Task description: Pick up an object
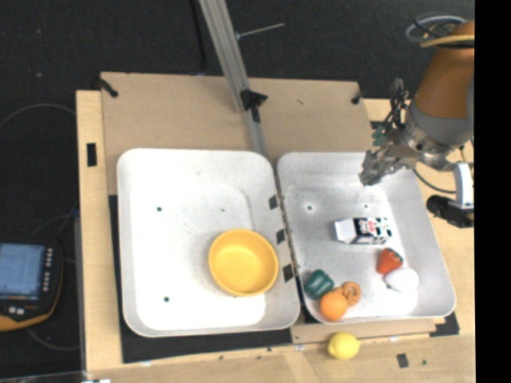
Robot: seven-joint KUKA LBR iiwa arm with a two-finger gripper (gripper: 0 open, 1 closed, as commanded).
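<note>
Two shallow white bins sit side by side on a tan tabletop (pixel 184 114); both have rounded corners and a matte, lightly speckled floor. The left bin (pixel 176 190) carries a round yellow bowl (pixel 243 262), smooth and plastic in look, toward 5 o'clock of its floor.

The right bin (pixel 335 182) carries the loose objects. A small box-shaped carton (pixel 363 230), white with dark printing, lies on its side near the bin's centre; the print is too small to read. At 4 o'clock of the carton lie a red rounded item (pixel 390 260) and, touching it, a white rounded item (pixel 402 281); their exact shapes are hard to make out. Along the 6 o'clock rim sit a dark green block (pixel 318 282), an orange ball-like fruit (pixel 333 306) and a smaller orange piece (pixel 350 292), the two orange pieces touching. A yellow lemon-shaped object (pixel 343 345) lies outside the bins on the tabletop, at 6 o'clock of the right bin.

The gripper (pixel 372 171) hangs over the right bin's 1 o'clock corner, apart from every object, at 12 o'clock of the carton. Whether the jaws are spread or pressed together cannot be told; they appear as a dark blur. The arm's orange band (pixel 444 86) is cut off at the 3 o'clock side. A grey metal rail (pixel 227 50) slants in from 12 o'clock. A handheld screen unit (pixel 24 282) sits at 9 o'clock, cut by the edge.
</note>
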